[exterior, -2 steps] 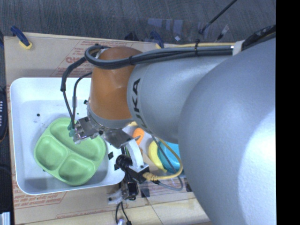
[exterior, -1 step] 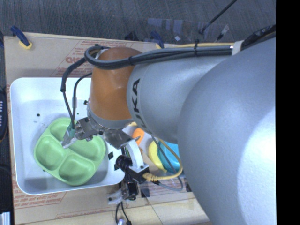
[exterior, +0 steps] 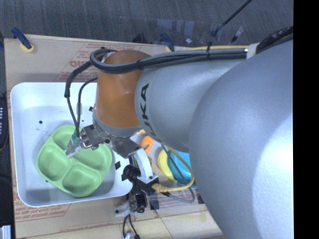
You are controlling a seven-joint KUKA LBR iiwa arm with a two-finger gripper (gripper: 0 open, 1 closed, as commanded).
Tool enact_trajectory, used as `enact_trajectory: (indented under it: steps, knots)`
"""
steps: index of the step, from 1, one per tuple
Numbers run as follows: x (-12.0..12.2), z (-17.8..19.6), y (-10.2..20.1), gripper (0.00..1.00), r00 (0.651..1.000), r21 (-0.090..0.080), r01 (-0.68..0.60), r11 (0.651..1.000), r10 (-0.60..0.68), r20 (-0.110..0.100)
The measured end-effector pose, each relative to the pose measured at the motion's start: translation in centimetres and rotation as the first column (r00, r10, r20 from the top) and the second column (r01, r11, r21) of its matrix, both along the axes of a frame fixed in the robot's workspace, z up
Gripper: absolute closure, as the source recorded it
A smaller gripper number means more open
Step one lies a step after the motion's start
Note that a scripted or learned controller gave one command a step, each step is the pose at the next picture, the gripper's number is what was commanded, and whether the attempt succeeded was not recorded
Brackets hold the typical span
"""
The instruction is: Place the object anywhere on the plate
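Across the right of the view, the grey arm [exterior: 219, 133] with its orange band [exterior: 117, 91] reaches over the surface [exterior: 60, 51] into the left white bin [exterior: 25, 133]. Within that bin lies the green plate [exterior: 70, 163], divided into rounded compartments. At the plate's upper edge sits the pincer [exterior: 79, 142]; I cannot tell its state. Beside the wrist, yellow and blue objects [exterior: 174, 166] show partly.

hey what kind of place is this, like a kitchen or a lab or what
Most likely a robotics lab bench, not a kitchen: a KUKA arm reaches over a shallow white bin holding a green sectioned plate, and clamps pin the board.
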State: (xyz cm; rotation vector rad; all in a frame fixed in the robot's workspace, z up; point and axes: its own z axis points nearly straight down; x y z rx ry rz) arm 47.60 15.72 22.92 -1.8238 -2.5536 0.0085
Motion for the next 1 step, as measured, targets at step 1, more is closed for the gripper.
enact_trajectory:
  steps: [1]
  knots:
    - [0.00,0.00,0.00,0.00,1.000,0.000,0.000,1.000,0.000,0.000]
